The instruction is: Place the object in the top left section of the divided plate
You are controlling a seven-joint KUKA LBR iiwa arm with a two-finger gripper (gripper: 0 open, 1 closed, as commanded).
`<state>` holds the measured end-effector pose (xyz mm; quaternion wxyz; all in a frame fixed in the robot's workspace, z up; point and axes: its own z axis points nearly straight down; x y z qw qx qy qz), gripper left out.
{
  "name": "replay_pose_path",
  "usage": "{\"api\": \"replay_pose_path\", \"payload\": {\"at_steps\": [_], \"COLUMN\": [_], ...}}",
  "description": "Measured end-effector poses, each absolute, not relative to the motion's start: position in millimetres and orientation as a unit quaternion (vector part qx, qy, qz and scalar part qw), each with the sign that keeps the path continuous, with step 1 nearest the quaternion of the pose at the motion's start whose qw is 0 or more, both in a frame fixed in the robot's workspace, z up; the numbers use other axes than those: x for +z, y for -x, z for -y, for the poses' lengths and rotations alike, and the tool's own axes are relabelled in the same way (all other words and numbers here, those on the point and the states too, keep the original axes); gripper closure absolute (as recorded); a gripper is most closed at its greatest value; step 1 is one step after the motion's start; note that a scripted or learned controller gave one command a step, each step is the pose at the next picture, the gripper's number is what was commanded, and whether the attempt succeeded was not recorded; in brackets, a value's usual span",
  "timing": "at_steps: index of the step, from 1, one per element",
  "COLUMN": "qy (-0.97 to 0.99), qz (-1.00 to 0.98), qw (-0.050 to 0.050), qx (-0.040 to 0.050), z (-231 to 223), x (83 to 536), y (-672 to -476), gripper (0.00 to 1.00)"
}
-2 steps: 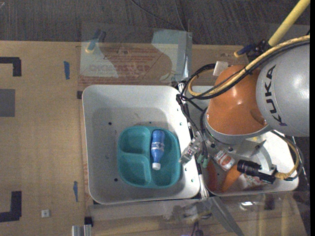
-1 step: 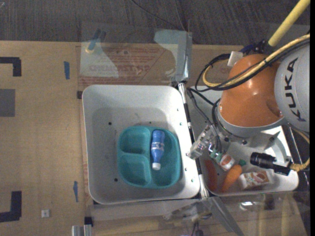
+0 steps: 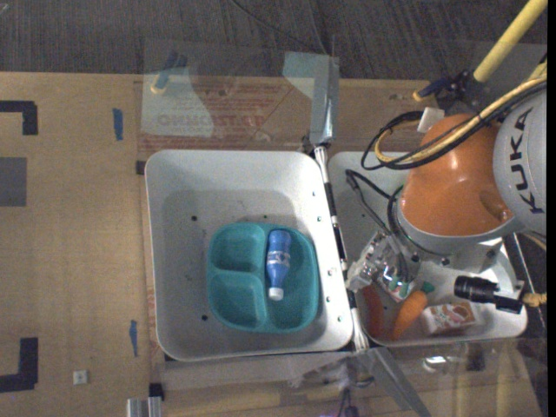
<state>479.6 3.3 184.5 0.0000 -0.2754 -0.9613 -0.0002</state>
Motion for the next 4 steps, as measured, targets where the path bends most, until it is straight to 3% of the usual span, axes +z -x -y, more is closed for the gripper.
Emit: {"api": "replay_pose_path", "payload": {"at_steps": [1, 2, 3, 4], "qy": [0.321, 0.306, 0.392, 0.376], "qz": [0.947, 0.952, 0.92, 0.926], "qw": [-0.001, -0.002, -0.003, 0.0], "qx": [-0.0006, -0.0008, -0.0009, -0.0001], "z": [7.6, 12.1, 9.1, 0.3], "x": [184.7, 184.9, 218.6, 184.5], "y": [-479.8, -500.5, -587.0, -514.5], "gripper": [1.0, 1.0, 1.0, 1.0]}}
